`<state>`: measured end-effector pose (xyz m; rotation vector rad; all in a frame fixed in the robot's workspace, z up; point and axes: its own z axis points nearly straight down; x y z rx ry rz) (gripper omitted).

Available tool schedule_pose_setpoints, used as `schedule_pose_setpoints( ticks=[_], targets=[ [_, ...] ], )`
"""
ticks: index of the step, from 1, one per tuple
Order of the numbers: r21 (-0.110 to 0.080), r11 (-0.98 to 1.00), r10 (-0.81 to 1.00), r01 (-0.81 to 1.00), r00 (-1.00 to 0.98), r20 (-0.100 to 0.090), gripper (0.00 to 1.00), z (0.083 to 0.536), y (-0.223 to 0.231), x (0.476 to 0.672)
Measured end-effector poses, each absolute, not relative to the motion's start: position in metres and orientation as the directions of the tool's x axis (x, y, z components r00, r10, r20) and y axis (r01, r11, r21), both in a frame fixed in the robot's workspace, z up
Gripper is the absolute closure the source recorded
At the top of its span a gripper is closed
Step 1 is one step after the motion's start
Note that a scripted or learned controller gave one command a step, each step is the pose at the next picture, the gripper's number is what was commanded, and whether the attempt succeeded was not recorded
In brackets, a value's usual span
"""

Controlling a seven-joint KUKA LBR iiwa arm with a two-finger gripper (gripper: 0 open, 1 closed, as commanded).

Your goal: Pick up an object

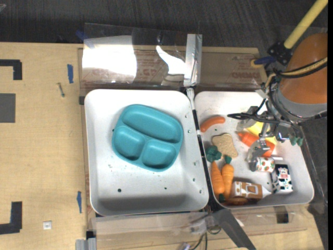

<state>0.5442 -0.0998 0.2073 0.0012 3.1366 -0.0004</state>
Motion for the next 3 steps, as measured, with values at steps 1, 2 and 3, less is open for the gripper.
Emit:
schedule_pose_setpoints(
  ticks=[1, 2, 3],
  targets=[
    [-0.002, 0.998, 0.065, 0.065, -0.998, -0.013, 0.00, 0.089, -0.156, 0.552],
    [-0.026, 0.970, -0.243, -0.242, -0.969, -0.048, 0.00, 0.097, -0.164, 0.495],
    [-0.004, 0.964, -0.267, -0.267, -0.964, -0.014, 0.00, 0.089, -0.123, 0.562]
  ],
)
